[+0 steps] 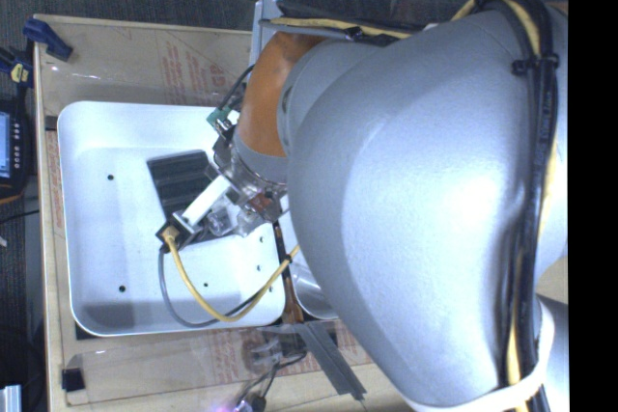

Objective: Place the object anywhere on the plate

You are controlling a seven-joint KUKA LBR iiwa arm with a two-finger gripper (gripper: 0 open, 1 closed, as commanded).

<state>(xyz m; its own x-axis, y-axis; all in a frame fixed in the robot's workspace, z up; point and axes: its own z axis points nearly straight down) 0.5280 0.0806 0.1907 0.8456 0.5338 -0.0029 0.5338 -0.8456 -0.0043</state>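
Grey arm [415, 207]; hand [235, 215] low over bin [106, 256]

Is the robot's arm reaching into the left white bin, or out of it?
In: its wrist hangs over the left bin, inside the rim.

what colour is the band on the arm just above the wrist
Orange; the band shows best in the camera view.

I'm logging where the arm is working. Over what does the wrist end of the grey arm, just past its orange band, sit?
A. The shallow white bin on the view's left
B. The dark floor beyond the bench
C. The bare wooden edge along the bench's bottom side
A: the two-finger gripper, past the orange band, sits over the right-hand part of the shallow white bin on the view's left, inside its rim.
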